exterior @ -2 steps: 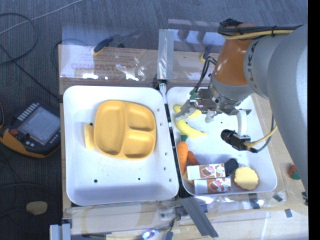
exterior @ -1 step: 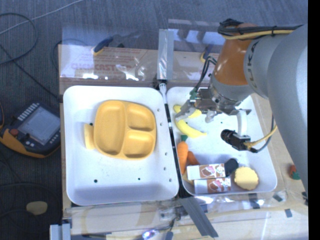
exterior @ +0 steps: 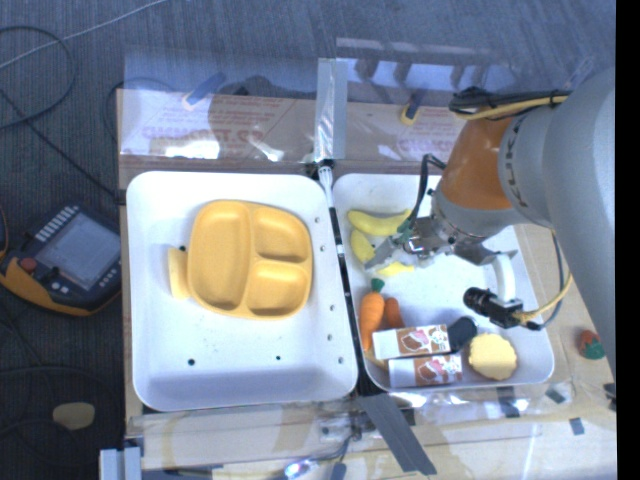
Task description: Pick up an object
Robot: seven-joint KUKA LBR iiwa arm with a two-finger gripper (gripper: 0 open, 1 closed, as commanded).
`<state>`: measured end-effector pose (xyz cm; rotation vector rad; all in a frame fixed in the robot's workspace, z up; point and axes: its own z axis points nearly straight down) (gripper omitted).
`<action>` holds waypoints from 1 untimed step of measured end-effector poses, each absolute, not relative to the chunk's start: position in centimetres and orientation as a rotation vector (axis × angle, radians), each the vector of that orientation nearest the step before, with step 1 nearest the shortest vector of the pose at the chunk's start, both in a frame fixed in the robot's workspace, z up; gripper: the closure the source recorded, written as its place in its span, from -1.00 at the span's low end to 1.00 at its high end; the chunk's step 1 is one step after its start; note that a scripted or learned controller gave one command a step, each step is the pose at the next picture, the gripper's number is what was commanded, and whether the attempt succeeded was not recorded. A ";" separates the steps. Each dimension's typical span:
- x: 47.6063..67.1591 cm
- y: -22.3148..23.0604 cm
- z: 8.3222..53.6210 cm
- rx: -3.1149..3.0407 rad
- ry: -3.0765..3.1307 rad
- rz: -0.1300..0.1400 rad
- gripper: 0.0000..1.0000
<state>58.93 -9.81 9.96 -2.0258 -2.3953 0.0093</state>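
Obs., single moment. My hand (exterior: 398,250) is low in the right bin (exterior: 537,366), at its upper left part, with my arm coming in from the right of the frame. I cannot tell whether the hand is wide or narrow from this angle, and I see nothing clearly gripped in it.

Nearest thing: a banana (exterior: 373,221), lying across the upper left corner of the right bin, just above and left of the hand. A second yellow piece (exterior: 392,267) lies right under the hand. I cannot tell whether the hand touches either one.

Rest of the right bin:
- carrot (exterior: 371,313), below the hand, near the left wall, pointing roughly up and down the frame
- upper carton (exterior: 410,341), white and brown, lying flat just right of the carrot's lower end
- lower carton (exterior: 426,370), same print, against the bottom wall, just beside the first
- small dark thing (exterior: 462,329), at the right end of the upper carton
- round yellow fruit (exterior: 492,356), lower right, beside the cartons

Left bin (exterior: 150,368): a yellow divided plate (exterior: 250,258) lies in its upper half, well apart from the hand.

Both bins sit side by side on the desk (exterior: 200,118).
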 end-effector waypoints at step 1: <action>58.9 -9.8 10.5 -2.021 -2.391 0.011 1.00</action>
